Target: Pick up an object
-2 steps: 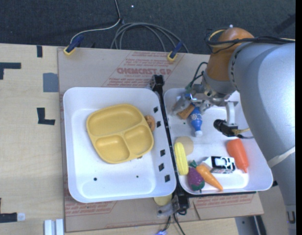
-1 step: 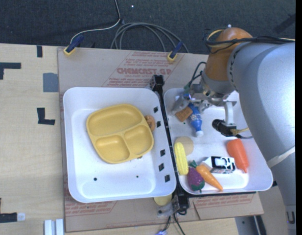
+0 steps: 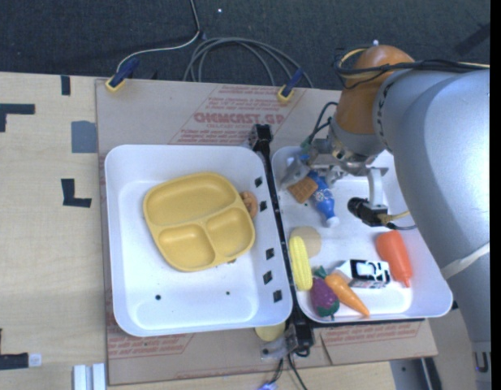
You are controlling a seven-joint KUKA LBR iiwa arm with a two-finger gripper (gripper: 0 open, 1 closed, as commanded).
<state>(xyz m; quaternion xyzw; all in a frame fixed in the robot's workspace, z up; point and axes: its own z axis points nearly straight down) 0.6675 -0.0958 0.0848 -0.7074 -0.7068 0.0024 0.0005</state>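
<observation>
A small blue plastic bottle lies tilted in the right white bin, just below the gripper, beside a brown crinkled snack piece. Whether the gripper's fingers are spread or pinching cannot be told. The left white bin holds a yellow divided tray.

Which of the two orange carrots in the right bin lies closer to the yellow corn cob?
The smaller carrot, beside the purple vegetable, just right of the corn cob. The larger carrot lies farther right, beyond the black-and-white item.
</observation>
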